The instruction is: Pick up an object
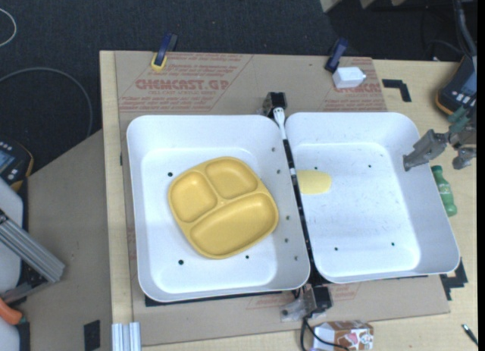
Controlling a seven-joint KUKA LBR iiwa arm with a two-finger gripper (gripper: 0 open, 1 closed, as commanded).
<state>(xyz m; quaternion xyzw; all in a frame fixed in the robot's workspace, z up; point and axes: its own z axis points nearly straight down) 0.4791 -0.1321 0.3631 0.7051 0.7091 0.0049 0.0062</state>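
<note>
While the claw [442, 148] hovers open at the right bin's [405, 262] edge, yellow divided plate [222, 206] in left bin [144, 190].

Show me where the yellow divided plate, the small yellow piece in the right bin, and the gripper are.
yellow divided plate [222, 207]: camera view, on its centre ridge, left bin.
small yellow piece [314, 182]: camera view, on its middle, by the right bin's left wall.
gripper [439, 155]: camera view, between its fingertips, over the right bin's right rim.

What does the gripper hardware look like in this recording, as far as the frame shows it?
At the right bin's far right rim, the grey metal two-finger gripper shows as angular grey fingers on a darker grey body with teal-tinted parts. I see no readable markings, and the picture is too blurred to pick out cables.
</note>
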